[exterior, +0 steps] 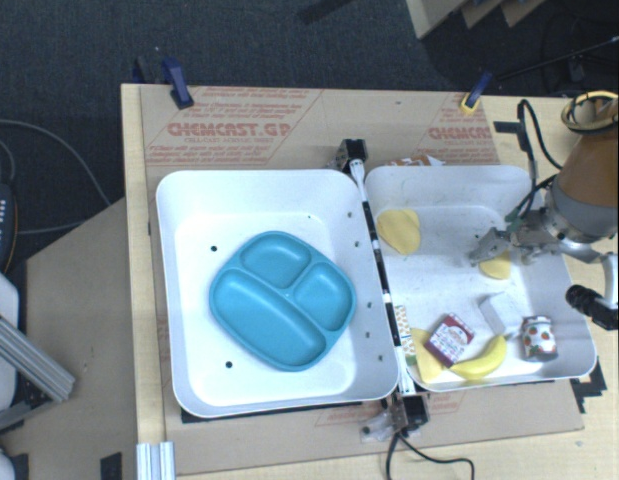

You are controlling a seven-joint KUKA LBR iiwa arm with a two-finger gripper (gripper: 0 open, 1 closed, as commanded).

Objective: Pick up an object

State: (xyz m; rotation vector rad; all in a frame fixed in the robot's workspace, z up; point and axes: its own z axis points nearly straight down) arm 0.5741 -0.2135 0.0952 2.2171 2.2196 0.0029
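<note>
Over the right bin point(579, 363) I see the arm point(589, 183) reaching in from the right, its orange band above the grey wrist, with the hand point(497, 251) low inside the bin near its middle. I cannot tell how wide the hand stands, since the metal parts blur together from my view. Just below the hand lies a small pale yellow piece point(496, 268), oval and smooth, touching or nearly touching the tip; I cannot say whether it is gripped. To the left, near the dividing wall, sits a larger yellow rounded object point(399, 231), flat-looking and matte. Toward the front of the same bin I see a curved yellow banana point(481, 360) with a small red and white packet point(450, 339) lying just beside and partly over it. Near these a pale grey block point(492, 313) rests on the bin floor, and further right a small red and white patterned thing point(537, 337) stands close to the front wall. On the left bin point(189, 258) a blue divided plate point(281, 299) with three compartments lies slightly turned, well apart from everything else. Both bins sit on the brown desk point(239, 128)
</note>
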